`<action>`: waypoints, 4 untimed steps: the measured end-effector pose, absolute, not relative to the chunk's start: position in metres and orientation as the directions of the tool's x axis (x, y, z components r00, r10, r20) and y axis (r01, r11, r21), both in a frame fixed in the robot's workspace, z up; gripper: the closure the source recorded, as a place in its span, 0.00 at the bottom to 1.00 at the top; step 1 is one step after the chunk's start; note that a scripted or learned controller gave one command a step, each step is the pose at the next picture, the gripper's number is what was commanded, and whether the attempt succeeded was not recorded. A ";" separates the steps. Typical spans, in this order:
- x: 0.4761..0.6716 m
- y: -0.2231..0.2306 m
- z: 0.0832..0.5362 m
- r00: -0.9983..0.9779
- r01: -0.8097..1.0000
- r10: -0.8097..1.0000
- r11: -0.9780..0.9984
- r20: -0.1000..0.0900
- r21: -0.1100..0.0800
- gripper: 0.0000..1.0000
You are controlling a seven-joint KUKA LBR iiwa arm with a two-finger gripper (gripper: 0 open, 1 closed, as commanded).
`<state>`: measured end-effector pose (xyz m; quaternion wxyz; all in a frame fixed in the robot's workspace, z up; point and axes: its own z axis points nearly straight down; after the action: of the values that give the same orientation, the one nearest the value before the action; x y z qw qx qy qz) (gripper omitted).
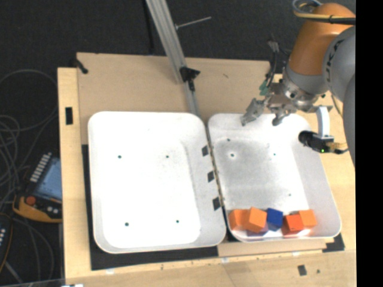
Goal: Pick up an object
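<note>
Two shallow white bins sat side by side on the wooden counter [143,82], seen from the one camera above at a slant. The left bin [149,178] showed a bare white floor with a few small dark dots. The right bin [272,172] held a row of blocks along its near edge: an orange block [238,218] at the left end, a second orange block [257,218] touching it and tilted, a blue block [274,217] just beside that, and then two more orange blocks [299,220] close together at the right end. A purple piece [257,232] peeked out low under the second orange block, too hidden to tell its shape.

The arm [317,40], grey with its orange band, reached in from the right and hung over the far end of the right bin. Its tool [262,115] was spread wide, with one finger [248,117] pointing toward the bin's far left corner and the other nearer the far wall's middle; nothing lay between them. The tool was well apart from the blocks, which lay at the opposite end of the bin.

A slanted metal rail [170,34] ran from the top down to the gap between the bins. Loose cables [18,130] and a handheld controller [42,187] lay off the counter's left side.
</note>
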<state>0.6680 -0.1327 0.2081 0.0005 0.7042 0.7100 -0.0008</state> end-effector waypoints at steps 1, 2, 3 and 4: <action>0.542 -0.136 0.144 0.003 1.000 1.000 -0.003 0.000 -0.008 0.00; 0.519 -0.076 0.200 -0.007 1.000 1.000 0.007 0.002 0.005 0.00; 0.504 -0.044 0.212 -0.005 1.000 1.000 0.005 0.002 0.001 0.00; 0.484 -0.037 0.196 0.004 1.000 1.000 -0.004 0.000 -0.001 0.00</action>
<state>0.4837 -0.0366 0.1958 -0.0006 0.7084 0.7058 -0.0005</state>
